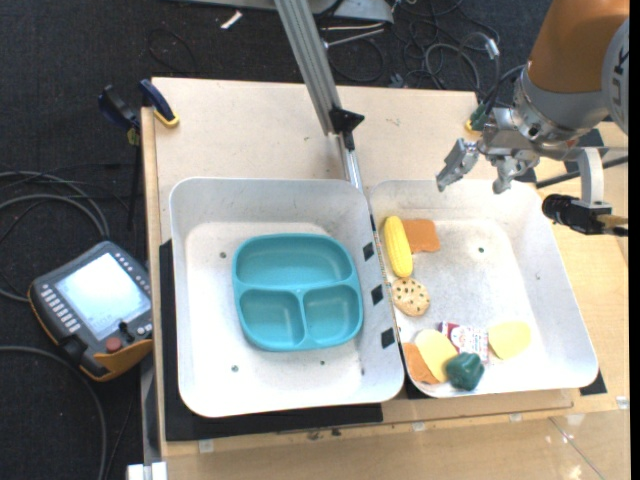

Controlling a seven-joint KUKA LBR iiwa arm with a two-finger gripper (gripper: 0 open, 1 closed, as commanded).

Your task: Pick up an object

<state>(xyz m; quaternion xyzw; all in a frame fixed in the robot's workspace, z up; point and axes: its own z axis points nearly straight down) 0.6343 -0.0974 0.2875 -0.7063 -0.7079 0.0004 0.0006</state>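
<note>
Corn cob (397, 245) at right bin's (540, 278) left edge beside cookie (410, 296), arm slanting in from upper right, jaws spread and bare, gripper (482, 171) above bin's far rim.

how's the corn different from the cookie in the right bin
The corn is yellow and long, lying lengthwise up the bin; the cookie is tan, round and speckled with dark chips. The corn rests against an orange piece, while the cookie sits just below the corn's lower end, nearer the front. Both lie in the right bin near its left wall, well away from the gripper.
</note>
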